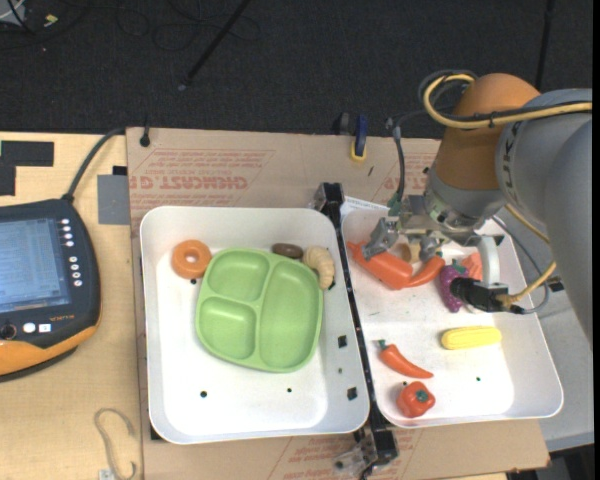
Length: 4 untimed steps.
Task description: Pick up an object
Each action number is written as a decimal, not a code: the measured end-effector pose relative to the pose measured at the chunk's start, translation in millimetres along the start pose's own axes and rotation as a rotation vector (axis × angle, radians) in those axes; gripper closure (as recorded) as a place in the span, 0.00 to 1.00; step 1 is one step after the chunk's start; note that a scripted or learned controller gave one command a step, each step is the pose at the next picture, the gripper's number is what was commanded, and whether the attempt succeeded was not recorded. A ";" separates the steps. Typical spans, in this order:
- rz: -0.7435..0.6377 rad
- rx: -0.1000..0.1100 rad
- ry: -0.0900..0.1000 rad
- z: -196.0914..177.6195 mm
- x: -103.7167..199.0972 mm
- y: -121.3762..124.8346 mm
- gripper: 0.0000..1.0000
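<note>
From my remote seat I take the black divider (342, 298) between the two shallow white bins as my reference. Right of it, in the right bin (540, 393), the grey arm with its orange band (485, 133) reaches down into the far half, and its two-finger gripper (412, 240) sits low over a long orange plastic carrot (395, 271) that lies slanted just right of the divider. The metal fingers (382, 236) appear spread on either side of the carrot's upper edge — I see nothing lifted or clamped between them, so I log the claw as released, resting at or just above the carrot. Further right of the divider lie a purple toy eggplant (451, 286), partly behind a black cable fitting, and a yellow corn-shaped piece (471, 338). Nearer the front, close to the divider, a small red-orange chili pepper (404, 361) and, just beyond it toward the front rim, a red toy tomato (416, 399). Left of the divider, the left bin (170, 408) holds a green three-compartment plastic plate (260, 310); an orange ring doughnut (191, 258) touches the plate's far-left rim, and a dark brown oblong piece (287, 251) and a tan peanut-shaped piece (321, 265) sit at its far-right rim, the tan one just beside the divider.
</note>
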<state>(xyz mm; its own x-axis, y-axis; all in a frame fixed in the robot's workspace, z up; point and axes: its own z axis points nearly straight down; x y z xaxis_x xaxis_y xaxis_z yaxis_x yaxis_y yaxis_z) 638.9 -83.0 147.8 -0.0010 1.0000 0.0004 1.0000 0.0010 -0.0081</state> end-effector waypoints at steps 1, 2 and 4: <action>0.000 0.000 0.001 54.2 3.0 -1.0 0.00; 0.003 -0.002 0.000 40.8 1.6 0.0 1.00; 0.001 -0.011 0.000 -55.9 1.9 -3.2 1.00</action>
<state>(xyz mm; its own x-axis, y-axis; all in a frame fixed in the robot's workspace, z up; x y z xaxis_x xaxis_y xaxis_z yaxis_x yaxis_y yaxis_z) 636.1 -81.2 203.7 0.0000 1.0000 0.0000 1.0000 0.0000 0.0030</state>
